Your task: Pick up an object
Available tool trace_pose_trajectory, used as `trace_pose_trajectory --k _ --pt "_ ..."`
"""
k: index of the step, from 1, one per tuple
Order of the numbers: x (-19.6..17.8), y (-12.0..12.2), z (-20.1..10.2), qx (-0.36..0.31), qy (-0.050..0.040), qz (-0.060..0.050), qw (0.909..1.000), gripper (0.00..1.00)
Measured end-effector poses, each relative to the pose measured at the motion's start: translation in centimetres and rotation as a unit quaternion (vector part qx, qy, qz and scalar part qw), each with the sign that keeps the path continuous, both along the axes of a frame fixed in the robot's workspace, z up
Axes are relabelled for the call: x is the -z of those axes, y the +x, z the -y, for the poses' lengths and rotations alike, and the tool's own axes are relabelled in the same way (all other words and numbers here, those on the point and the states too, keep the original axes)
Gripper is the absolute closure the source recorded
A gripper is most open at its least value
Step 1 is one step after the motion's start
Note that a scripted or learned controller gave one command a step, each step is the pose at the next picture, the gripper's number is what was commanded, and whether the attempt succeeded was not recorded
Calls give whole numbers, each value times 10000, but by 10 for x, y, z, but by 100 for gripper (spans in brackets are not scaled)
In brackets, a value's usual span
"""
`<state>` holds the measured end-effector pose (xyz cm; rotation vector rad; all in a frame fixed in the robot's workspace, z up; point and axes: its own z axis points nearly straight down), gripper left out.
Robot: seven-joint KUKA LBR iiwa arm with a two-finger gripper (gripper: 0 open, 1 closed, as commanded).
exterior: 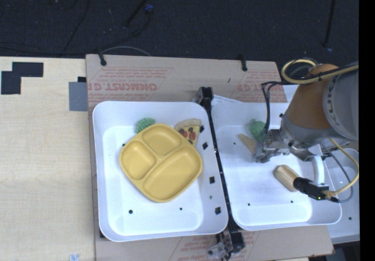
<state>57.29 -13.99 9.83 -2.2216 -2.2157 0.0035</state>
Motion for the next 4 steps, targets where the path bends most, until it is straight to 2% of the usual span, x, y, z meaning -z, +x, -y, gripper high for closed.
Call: trace_pose_trajectory --k 1,2,3,4 --pt "-60 -4 7 3 -10 34 10000 100" --pt "-109 7 7 -24 -10 37 10000 100" --pt "-148 7 8 -22 -8 31 10000 100" --pt "-135 -3 -44 -33 5 -3 10000 100"
